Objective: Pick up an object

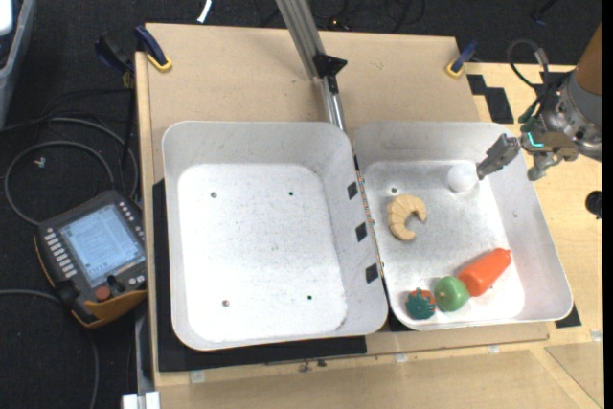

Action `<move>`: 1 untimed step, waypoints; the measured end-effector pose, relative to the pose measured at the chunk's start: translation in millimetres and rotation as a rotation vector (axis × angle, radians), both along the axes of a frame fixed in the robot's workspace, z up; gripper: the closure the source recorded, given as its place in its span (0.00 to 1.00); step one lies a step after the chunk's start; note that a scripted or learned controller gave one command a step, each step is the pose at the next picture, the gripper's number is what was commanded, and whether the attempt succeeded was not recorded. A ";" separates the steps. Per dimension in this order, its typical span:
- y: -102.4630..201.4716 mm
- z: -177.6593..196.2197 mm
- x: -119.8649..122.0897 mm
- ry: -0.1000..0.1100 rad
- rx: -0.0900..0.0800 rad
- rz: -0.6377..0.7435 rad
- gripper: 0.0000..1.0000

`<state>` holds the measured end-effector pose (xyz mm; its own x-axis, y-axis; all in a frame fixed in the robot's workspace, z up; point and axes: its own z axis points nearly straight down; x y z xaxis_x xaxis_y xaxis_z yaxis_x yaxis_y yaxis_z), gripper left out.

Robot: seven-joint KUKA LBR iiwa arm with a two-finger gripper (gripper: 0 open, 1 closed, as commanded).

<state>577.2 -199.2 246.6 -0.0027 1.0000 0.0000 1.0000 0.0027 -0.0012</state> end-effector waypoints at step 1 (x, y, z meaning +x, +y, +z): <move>10.9 -51.8 -0.1 0.004 0.001 0.001 0.00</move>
